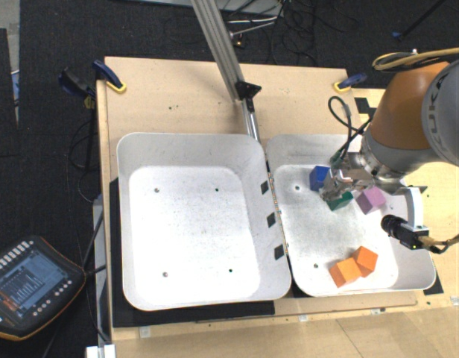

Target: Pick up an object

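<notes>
Green block (340,201) under the jaws (336,192), long axis slanting.

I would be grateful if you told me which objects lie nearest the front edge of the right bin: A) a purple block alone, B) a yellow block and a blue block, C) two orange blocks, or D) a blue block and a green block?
C: the two orange blocks lie side by side near the front edge of the right bin, while the blue block, green block and purple block sit farther back by the gripper.
</notes>
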{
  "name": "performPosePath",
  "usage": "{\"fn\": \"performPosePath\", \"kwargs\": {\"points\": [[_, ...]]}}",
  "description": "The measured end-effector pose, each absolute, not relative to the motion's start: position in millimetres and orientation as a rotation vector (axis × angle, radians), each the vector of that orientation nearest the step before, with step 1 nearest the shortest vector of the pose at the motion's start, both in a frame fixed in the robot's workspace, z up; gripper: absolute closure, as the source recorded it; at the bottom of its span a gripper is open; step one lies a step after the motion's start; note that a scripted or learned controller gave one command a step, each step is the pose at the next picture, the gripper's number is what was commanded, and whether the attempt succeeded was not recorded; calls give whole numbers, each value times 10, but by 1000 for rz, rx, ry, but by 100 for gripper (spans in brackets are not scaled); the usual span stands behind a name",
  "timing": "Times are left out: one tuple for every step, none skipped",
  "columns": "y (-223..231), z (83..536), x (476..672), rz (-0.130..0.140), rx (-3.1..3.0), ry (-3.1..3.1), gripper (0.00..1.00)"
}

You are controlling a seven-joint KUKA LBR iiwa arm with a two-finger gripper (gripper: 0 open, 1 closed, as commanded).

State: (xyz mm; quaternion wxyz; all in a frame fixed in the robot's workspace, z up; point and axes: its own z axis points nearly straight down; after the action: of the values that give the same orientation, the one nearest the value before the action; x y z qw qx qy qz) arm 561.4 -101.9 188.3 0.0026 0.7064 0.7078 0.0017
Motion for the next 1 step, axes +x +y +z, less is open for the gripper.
{"fn": "performPosePath", "kwargs": {"points": [[-916,2398,5654,7,2213,2222,100]]}}
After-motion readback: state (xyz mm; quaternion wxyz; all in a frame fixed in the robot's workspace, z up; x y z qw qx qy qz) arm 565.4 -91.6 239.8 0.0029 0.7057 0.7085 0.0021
